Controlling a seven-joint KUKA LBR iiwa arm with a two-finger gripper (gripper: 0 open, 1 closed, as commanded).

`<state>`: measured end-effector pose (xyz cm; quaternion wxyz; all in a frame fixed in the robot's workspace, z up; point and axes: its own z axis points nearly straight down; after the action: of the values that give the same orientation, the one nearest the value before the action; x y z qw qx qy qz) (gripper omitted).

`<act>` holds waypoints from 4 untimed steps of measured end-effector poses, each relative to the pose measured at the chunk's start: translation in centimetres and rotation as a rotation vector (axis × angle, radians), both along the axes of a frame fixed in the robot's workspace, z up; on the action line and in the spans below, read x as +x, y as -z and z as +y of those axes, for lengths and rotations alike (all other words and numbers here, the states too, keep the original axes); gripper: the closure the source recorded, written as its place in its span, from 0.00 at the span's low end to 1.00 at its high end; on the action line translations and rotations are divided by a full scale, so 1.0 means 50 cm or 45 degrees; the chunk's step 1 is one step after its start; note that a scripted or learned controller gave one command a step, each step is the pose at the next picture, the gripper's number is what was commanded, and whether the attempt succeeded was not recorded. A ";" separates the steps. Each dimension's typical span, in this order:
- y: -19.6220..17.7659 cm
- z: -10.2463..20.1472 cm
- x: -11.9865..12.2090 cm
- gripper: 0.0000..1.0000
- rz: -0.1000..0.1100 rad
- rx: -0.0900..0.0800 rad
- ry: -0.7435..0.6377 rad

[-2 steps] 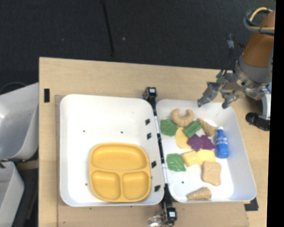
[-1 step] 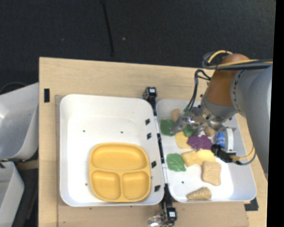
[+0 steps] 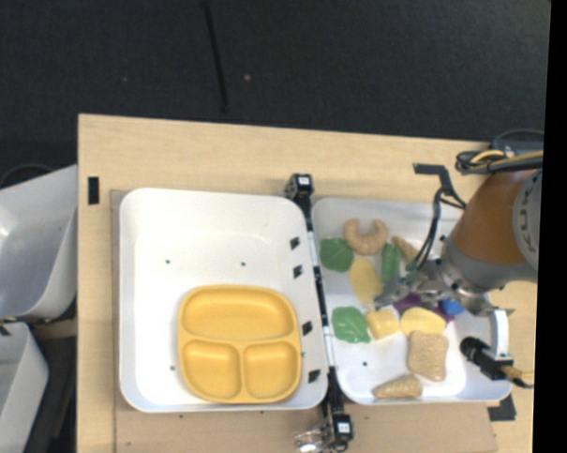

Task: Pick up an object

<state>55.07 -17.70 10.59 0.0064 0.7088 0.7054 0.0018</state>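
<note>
The right bin [image 3: 352, 383] holds several toy foods. A tan curled piece [image 3: 366, 236] lies at the back, with a green piece [image 3: 337, 254], a yellow piece [image 3: 364, 279] and a dark green piece [image 3: 391, 263] near it. Closer in are another green piece [image 3: 350, 323], a pale yellow cube [image 3: 383, 323], a yellow piece [image 3: 422, 321], a tan slice [image 3: 428, 354] and a tan stick [image 3: 397, 388]. My gripper [image 3: 407, 290] is low in the bin's middle, over a purple piece [image 3: 410, 302], with a blue piece [image 3: 452, 309] just to its right.
The left bin [image 3: 151, 262] holds a yellow divided tray [image 3: 239, 343] in its front half. A ridge with black clips [image 3: 312, 269] separates the two bins. My arm [image 3: 490, 230] comes in over the right bin's right side.
</note>
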 end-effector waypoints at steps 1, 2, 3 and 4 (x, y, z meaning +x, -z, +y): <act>-0.150 -0.114 -0.065 0.00 0.006 0.000 0.001; -0.200 -0.103 -0.076 0.00 0.019 0.008 -0.005; -0.697 -0.105 -0.102 0.00 -0.008 -0.003 -0.010; -0.699 -0.106 -0.101 1.00 0.009 0.000 -0.016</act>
<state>50.04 -22.98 45.52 0.0039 0.7045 0.7097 -0.0007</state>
